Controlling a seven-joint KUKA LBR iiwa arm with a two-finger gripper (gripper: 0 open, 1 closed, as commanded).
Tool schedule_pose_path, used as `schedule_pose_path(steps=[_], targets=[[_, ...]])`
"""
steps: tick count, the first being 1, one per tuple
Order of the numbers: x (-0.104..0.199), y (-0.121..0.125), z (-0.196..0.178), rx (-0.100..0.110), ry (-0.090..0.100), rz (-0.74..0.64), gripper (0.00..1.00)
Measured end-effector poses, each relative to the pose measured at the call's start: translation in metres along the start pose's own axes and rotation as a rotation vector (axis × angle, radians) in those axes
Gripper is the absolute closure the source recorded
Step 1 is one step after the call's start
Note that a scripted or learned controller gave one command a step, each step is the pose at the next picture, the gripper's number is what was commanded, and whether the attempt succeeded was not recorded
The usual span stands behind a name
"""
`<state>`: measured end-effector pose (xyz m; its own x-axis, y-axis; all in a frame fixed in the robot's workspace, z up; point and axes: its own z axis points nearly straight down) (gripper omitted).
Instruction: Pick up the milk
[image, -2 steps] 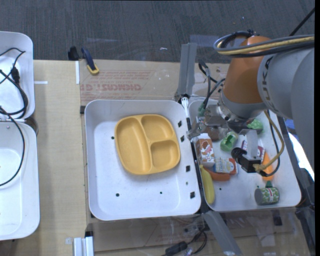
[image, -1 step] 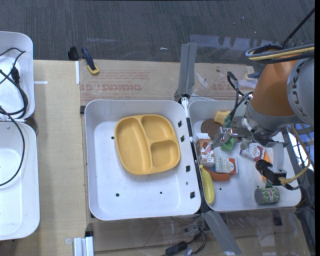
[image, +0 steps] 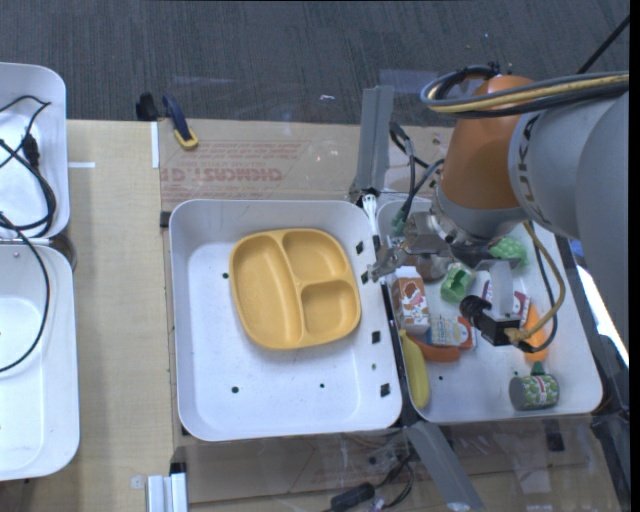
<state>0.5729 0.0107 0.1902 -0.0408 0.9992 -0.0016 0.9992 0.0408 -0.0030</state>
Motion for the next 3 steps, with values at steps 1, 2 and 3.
schedule_pose_path(steps=[1,2,3], targets=[[-0.045,-0.029,0.000,0.001,0.000,0.078,0.00],[-0.108,0.011,0.067,0.000,0.000,0.013,0.00],[-0.020,0.059,-0.002,-0.003,0.000,-0.054,0.00]])
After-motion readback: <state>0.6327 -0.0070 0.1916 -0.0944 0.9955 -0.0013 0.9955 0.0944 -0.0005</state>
